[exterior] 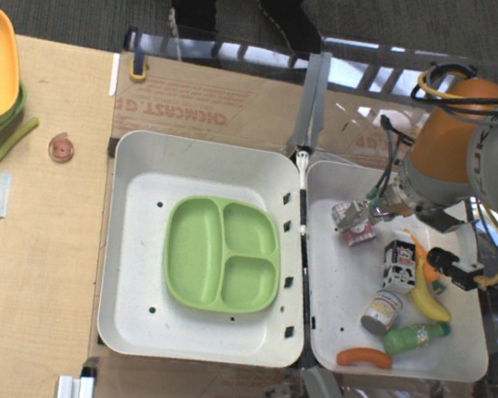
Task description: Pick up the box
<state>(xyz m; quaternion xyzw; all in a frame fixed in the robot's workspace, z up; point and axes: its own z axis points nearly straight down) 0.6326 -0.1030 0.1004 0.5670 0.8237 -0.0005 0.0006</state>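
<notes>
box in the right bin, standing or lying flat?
Standing. The box shows its dark top and tall white face, between the banana and the can.

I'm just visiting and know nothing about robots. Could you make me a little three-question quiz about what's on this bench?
1. True or false: the green divided plate lies in the right bin.
2. Which lies nearest the right bin's front edge? A) banana B) orange sausage-shaped toy C) small box
3. Fill in: the gripper is over the right bin's far ____ corner.

Key: 1. False, it lies in the left bin. 2. B. 3. Left.
</notes>
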